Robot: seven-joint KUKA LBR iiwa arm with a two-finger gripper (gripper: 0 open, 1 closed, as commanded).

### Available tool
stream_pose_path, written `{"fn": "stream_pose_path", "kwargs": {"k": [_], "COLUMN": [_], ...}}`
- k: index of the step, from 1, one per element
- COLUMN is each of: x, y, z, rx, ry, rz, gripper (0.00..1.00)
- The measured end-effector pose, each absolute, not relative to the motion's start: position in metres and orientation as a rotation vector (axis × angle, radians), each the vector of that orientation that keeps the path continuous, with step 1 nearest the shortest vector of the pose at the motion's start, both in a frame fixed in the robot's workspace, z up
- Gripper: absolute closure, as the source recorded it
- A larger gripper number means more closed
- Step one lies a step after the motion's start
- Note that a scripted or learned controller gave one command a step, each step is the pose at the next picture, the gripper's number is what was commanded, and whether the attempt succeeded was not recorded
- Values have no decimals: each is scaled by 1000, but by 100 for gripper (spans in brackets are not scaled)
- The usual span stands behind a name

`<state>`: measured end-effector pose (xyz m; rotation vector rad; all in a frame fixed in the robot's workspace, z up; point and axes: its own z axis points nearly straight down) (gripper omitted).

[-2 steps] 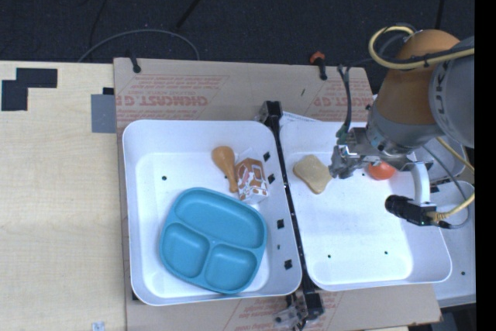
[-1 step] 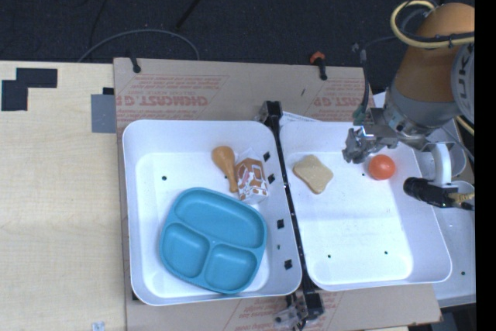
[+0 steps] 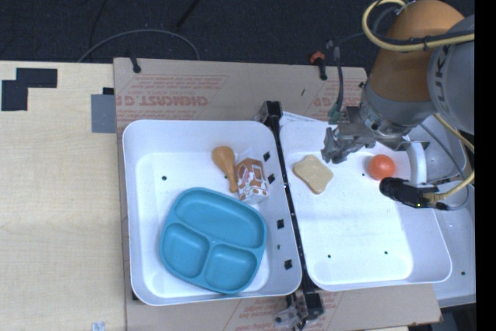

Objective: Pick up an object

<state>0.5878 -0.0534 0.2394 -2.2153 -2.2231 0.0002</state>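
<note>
A: Where does the claw sit?

B: The gripper (image 3: 335,153) hangs over the upper part of the right bin (image 3: 434,263), right of the frame's centre, below the grey wrist and the orange band. Its dark fingers point down and left; whether they are spread or pressed together I cannot tell (they merge into one dark shape from this angle). Nothing shows between them.

A: And the nearest thing to it?

B: A tan slice of bread (image 3: 313,174), lying flat on the floor of the right bin, just below and left of the fingertips. Whether they touch it cannot be read. Its long axis runs diagonally, from upper left to lower right, with the broader end toward the lower right.

A: Anything else in that bin?

B: A small red ball (image 3: 380,166), right of the claw, near the arm's black fitting. It lies apart from the bread, with the claw between them.

A: The left bin?

B: The left bin (image 3: 143,167) holds a blue divided plate (image 3: 213,239) with three compartments in its lower half, tilted a little. Above it, near the wall shared with the other bin, lie a tan wooden spoon-like piece (image 3: 226,164), bowl end up and handle pointing down and right, and just beside it a brown-and-white wrapped packet (image 3: 251,179).

A: Under the bins?

B: A cardboard sheet (image 3: 201,93) with red print, on a pale wooden bench (image 3: 54,190).
</note>
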Motion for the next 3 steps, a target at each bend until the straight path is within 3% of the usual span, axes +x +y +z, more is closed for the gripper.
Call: {"fn": "stream_pose_path", "kwargs": {"k": [2, 3], "x": [592, 607], "y": [48, 93], "z": [243, 225], "rx": [-2214, -2215], "ry": [-2225, -2223], "rz": [1, 4], "gripper": [100, 100]}}
